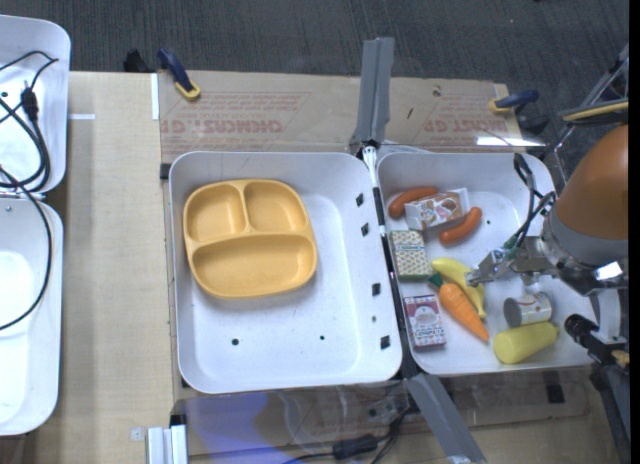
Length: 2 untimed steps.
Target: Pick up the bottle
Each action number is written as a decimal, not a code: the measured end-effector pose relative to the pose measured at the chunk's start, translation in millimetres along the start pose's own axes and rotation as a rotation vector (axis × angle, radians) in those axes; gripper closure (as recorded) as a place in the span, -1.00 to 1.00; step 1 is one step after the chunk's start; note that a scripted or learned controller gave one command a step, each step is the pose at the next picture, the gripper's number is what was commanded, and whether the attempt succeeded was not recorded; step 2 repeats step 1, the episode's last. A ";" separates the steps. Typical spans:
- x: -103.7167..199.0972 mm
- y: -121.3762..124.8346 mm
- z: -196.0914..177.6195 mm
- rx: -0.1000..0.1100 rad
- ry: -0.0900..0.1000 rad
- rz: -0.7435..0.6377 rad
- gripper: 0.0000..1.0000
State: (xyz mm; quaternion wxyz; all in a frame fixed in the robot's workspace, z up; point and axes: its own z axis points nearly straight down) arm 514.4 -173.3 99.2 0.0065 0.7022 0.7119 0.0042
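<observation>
White bins [200, 282] sit side by side on my bench, the left holding a yellow divided plate [250, 237]. In the right bin's near right corner lies the yellow bottle [523, 341] on its side, probably light, stiff plastic and smooth; I'd grip across its middle. My end effector [495, 268] hovers just beyond it, above the carrot [463, 311]; how far open I cannot tell.
</observation>
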 end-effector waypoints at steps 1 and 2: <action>15.3 14.0 -131.2 0.014 0.005 -0.344 -1.00; 15.3 14.0 -131.2 0.014 0.005 -0.344 -1.00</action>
